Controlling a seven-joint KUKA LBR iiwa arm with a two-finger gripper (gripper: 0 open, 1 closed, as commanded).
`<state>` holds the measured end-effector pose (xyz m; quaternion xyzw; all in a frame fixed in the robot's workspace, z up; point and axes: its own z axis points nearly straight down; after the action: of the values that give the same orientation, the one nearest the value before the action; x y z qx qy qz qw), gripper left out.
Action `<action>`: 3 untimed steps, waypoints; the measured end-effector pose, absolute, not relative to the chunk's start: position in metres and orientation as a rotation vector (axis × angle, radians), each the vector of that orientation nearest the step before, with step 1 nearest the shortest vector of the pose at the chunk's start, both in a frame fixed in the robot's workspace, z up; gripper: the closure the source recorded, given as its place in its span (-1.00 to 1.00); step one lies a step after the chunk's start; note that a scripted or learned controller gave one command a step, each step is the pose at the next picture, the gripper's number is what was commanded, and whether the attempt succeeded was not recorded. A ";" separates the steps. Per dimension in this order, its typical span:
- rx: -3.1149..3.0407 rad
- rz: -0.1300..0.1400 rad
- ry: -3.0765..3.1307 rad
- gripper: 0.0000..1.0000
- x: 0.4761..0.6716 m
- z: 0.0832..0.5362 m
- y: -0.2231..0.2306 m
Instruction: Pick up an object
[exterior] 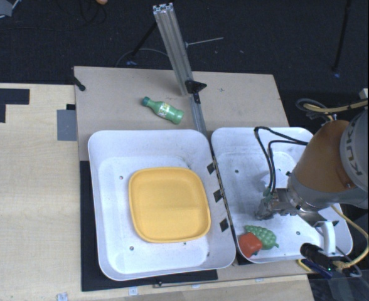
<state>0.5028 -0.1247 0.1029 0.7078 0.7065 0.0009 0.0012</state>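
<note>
A red and green toy strawberry (256, 241) lies near the front edge of the right bin (241, 162). My gripper (265, 209) hangs low in that bin, just above and behind the strawberry, below the orange band of the arm (322, 165). A yellow square plate (169, 203) rests flat in the left bin (106, 162). A green bottle (163, 110) lies on its side on the bench behind the bins.
A slanted metal rail (179, 49) rises from behind the gap between the bins. Black cables (272, 149) loop over the right bin beside the arm. Black clips (217, 195) mark the divider between bins.
</note>
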 end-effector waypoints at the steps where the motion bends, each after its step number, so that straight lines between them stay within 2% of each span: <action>1: 2.220 0.002 2.219 1.00 0.506 0.145 -0.124; 2: 2.218 0.005 2.220 1.00 0.509 0.199 -0.114; 3: 2.221 0.001 2.220 1.00 0.509 0.219 -0.115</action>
<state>0.5089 -0.1150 0.2187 0.7073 0.7069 0.0003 0.0006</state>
